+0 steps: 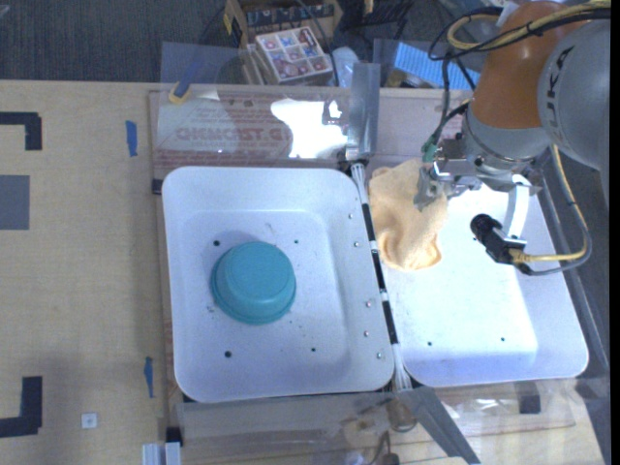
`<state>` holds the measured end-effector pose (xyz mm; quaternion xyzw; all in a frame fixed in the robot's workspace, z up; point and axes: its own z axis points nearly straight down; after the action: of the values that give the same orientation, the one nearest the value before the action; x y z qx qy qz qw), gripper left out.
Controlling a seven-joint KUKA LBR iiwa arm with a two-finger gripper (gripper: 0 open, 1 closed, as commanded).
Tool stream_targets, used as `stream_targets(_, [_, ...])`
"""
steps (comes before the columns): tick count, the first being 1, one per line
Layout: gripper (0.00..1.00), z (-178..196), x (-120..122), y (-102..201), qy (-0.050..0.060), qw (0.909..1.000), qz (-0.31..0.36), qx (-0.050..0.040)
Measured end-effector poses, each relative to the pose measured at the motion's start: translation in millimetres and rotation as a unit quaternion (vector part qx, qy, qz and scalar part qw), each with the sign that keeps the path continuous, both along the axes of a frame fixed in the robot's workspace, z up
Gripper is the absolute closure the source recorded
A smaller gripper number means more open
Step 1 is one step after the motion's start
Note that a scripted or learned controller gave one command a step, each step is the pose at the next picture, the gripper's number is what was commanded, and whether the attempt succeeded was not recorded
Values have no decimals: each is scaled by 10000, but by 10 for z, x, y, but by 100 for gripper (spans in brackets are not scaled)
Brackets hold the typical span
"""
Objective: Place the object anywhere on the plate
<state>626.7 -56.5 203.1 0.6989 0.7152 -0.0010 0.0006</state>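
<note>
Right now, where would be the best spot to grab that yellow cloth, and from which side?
Probably from straight above, pinching a raised fold near the top of the yellow cloth. It lies crumpled and soft in the right bin, against the left wall, so there is no firm edge to grip from the side. The gripper hangs over that upper part.

Round teal plate (pixel 254 281) – white bin floor open on every side of it, approach from above clear for me. Right of it, raised bin divider (pixel 373 260); yellow cloth (pixel 409 223) just beyond.
</note>
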Motion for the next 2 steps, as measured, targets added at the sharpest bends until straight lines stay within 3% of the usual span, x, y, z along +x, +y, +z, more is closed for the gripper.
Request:
stream_targets(1, [100,218,8,4,-16,10000,10,4])
stream_targets(2, [100,282,-207,547,6,9797,2006,13])
